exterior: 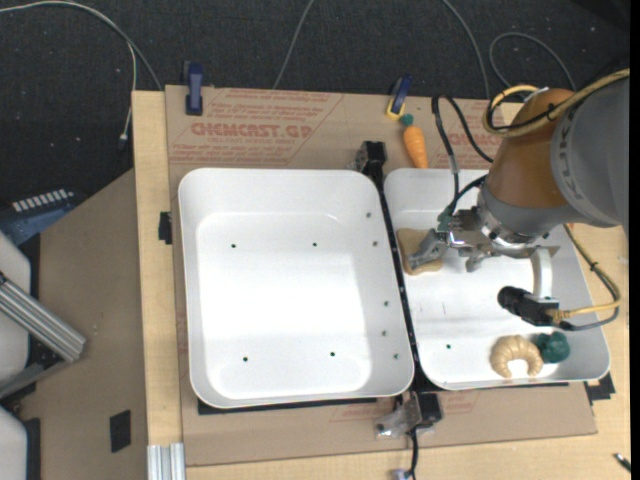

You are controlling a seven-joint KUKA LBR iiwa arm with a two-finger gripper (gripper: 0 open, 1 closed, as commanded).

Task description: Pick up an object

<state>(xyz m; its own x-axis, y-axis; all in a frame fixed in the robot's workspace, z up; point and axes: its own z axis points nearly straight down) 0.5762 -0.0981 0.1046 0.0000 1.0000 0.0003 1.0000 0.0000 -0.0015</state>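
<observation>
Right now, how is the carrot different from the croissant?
The carrot is orange and straight; the croissant is tan and curved. The carrot lies on the bench beyond the right bin; the croissant lies inside it. Both look like toy food.

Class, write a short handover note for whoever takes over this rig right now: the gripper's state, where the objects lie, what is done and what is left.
Gripper: low in the right bin, at the tan object by that bin's left wall. I cannot tell whether it is open or shut.
Objects: a croissant-shaped piece and a green piece lie close together at the right bin's near edge. A carrot lies on the board beyond the bin, outside it.
Done: the gripper is at the tan object, but no lift is visible.
Left: confirm a grasp and lift one object.
</observation>
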